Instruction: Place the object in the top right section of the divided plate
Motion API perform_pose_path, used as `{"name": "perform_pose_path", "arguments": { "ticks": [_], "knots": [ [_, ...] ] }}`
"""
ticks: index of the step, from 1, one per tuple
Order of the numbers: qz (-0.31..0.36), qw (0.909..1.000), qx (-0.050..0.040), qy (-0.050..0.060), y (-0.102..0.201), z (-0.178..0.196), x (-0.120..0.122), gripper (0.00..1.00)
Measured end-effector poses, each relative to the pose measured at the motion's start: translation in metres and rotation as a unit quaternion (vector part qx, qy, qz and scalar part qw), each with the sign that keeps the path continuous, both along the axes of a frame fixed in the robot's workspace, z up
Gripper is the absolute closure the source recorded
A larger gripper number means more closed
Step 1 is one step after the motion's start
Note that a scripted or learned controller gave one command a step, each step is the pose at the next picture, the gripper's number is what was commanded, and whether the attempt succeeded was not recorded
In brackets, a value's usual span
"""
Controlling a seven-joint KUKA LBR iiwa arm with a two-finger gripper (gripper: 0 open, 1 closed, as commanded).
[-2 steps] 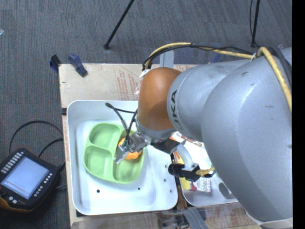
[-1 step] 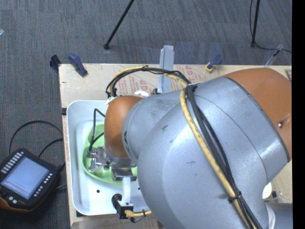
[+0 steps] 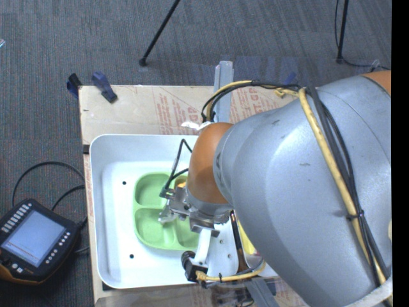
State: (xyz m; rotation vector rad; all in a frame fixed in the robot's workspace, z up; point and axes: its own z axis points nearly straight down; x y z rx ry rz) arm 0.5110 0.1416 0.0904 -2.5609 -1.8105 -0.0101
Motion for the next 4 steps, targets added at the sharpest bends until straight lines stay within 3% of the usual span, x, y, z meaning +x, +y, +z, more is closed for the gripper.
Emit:
{"name": "perform_pose_path", "arguments": {
  "ticks": [1,2,3,4],
  "knots": [
    [0.01,0.9999,0.0121,-0.003,0.016,0.014,0.002,1.0],
    [-0.133,0.9911,0.0081,0.008,0.027,0.006,0.072,1.0],
    [-0.057,0.9983,-0.0102,0.01,0.095,0.002,0.077,1.0],
    [-0.054,0.9984,-0.0052,0.014,0.102,-0.003,0.073,0.0]
  ]
}}
